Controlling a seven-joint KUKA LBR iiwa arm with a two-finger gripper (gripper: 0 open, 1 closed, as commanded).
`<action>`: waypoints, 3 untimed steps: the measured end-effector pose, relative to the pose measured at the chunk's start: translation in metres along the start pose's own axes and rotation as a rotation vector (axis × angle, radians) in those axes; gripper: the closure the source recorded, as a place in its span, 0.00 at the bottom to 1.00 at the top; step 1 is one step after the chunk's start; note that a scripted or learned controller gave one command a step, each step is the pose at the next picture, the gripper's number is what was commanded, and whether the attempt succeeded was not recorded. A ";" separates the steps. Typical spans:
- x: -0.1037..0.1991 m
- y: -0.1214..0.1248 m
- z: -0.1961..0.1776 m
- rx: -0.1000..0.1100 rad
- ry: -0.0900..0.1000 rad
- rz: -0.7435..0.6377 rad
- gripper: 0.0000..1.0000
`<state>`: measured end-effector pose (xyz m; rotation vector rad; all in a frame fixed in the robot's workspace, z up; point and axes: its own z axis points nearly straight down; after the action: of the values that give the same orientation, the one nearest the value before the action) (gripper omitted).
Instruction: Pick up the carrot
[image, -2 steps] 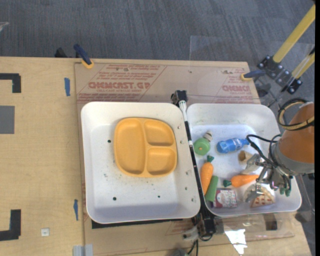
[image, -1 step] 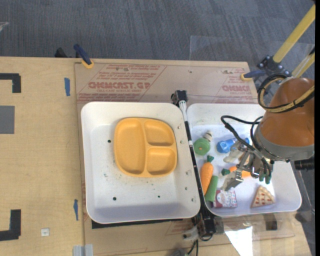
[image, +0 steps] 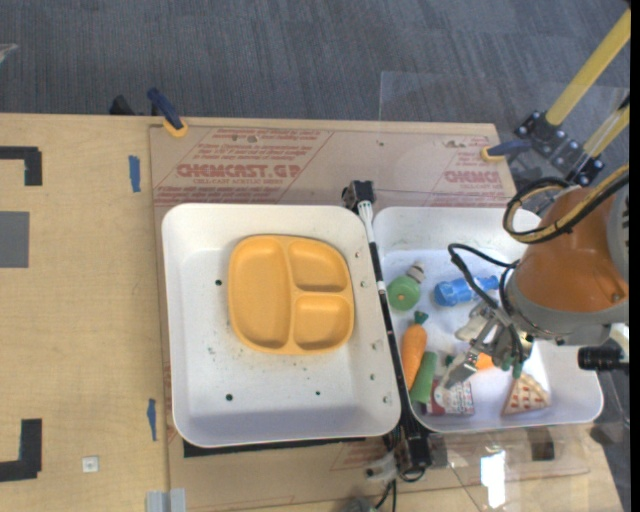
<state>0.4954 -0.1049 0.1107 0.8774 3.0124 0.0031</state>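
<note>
Gripper: the gripper (image: 478, 352) hangs low over the middle of the right bin, with its fingers spread apart and nothing seen between them.
Arm: the grey arm (image: 575, 275) with its orange band comes in from the right and covers part of the bin's right side.
Carrot: the carrot (image: 411, 351) lies in the right bin near its left wall, orange, pointing lengthwise down the bin, just left of the gripper and apart from it.
Beside the carrot: a green stick-shaped item (image: 426, 374) lies against its right side.
Above the carrot: a green round item (image: 405, 291) and, to its right, a blue item (image: 453, 292).
Front of the right bin: a pizza slice toy (image: 524, 396) sits near the lower right corner.
Right bin: the right bin (image: 590, 405) holds all these things.
Left bin: the left bin (image: 190, 330) holds a yellow divided plate (image: 290, 293) at its middle.
</note>
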 end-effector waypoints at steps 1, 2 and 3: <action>-0.005 -0.023 0.015 -0.017 -0.001 0.273 0.00; -0.008 -0.022 0.006 -0.017 -0.018 0.270 1.00; -0.009 -0.021 -0.003 -0.019 -0.021 0.266 1.00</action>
<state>0.4915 -0.1273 0.1138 1.2593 2.8466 0.0237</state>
